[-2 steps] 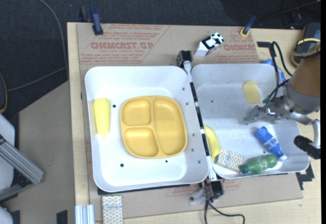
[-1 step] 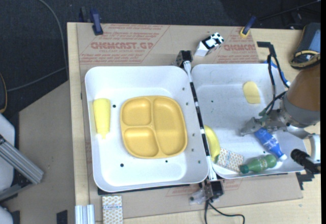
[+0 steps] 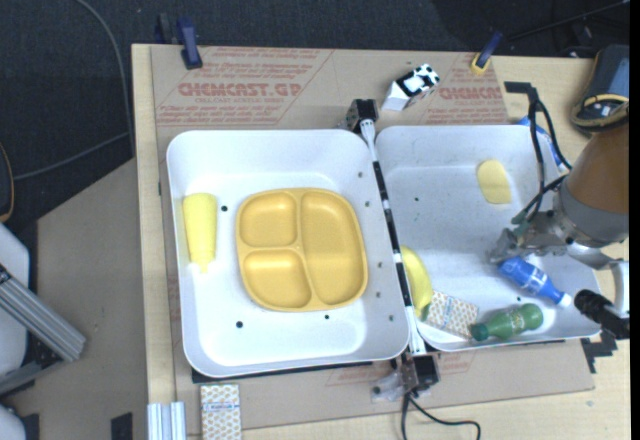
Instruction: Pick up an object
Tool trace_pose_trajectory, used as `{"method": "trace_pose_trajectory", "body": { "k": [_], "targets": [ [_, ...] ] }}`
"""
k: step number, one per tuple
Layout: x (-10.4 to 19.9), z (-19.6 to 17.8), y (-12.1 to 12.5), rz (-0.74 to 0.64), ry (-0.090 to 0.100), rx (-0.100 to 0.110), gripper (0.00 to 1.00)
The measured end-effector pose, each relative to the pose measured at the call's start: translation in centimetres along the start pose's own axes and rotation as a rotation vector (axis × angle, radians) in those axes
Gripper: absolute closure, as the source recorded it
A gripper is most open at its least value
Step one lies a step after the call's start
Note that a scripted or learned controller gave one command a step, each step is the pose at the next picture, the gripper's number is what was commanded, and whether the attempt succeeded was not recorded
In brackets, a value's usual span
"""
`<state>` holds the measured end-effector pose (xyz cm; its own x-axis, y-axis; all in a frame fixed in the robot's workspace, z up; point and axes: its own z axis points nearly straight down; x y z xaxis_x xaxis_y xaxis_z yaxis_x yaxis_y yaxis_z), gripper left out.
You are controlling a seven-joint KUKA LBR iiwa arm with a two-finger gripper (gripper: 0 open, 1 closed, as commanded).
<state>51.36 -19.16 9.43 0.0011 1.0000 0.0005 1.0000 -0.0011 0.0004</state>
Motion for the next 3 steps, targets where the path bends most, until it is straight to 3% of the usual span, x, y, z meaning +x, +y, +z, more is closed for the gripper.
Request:
{"method": "trace_pose_trajectory", "body": {
  "k": [1,2,3],
  "targets": [
    [3.3,-0.6,4.8,-0.003,-0.001,-0.002,1.00],
    [3.2,-0.6,4.7,-0.002,-0.001,-0.001,0.00],
    [3.0,1.0,2.5,-0.001,0.000,0.003,0.00]
  ]
}}
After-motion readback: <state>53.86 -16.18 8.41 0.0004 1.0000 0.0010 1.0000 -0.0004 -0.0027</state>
